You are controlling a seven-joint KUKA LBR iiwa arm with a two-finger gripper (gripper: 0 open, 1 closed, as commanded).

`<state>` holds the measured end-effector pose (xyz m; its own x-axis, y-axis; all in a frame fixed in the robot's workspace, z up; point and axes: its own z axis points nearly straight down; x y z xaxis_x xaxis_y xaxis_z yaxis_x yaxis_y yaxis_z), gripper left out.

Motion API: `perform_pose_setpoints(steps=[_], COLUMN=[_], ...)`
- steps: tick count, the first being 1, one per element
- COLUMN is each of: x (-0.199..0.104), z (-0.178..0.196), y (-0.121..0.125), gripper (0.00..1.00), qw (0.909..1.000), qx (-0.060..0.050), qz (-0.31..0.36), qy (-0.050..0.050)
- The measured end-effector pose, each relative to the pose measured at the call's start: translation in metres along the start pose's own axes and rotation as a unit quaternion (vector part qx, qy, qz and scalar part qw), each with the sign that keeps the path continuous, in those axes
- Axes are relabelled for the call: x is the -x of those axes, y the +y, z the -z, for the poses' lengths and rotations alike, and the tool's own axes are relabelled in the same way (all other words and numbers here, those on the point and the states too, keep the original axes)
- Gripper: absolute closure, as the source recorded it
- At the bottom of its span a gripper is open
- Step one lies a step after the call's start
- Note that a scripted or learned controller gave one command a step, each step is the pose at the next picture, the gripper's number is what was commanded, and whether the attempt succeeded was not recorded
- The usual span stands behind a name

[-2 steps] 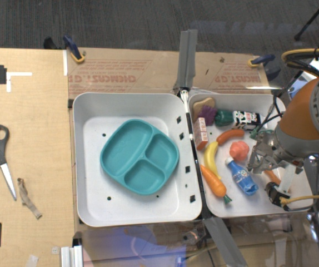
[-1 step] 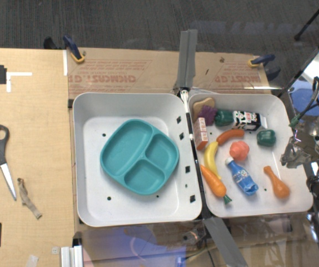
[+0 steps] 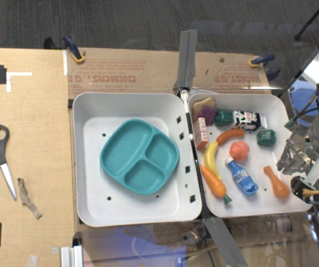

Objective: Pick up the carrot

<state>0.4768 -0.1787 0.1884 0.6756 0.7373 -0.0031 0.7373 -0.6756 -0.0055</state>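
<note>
1. My gripper sits at the right bin's outer edge; whether open or closed, cannot tell.
2. Carrot lies well off, across the bin, beside the banana.
3. Likely light, rigid, slick plastic; I'd grasp mid-body across the thick part.

Evenly and brightly lit from above, with only faint, soft shadows under the teal tray and toys. Blown-out white glare at the upper right edge. Mild sheen on the 2 white bins. Slightly soft overall, blurrier along the bottom edge.
</note>
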Motion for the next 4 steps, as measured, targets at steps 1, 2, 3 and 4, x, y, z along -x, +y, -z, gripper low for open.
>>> perform_pose_setpoints(steps=[1,2,3,4], x=[-0.008,-0.031,-0.054,-0.064], z=[-0.031,-0.098,-0.047,-0.017], y=[-0.008,-0.013,-0.049,-0.058], gripper=[1.0,1.0,1.0,1.0], qw=[0.9888,0.9627,0.9535,0.9554], qx=[0.0,0.0,0.001,0.001], qz=[-0.149,-0.271,-0.301,-0.295], qy=[0.0,0.0,0.001,0.0])
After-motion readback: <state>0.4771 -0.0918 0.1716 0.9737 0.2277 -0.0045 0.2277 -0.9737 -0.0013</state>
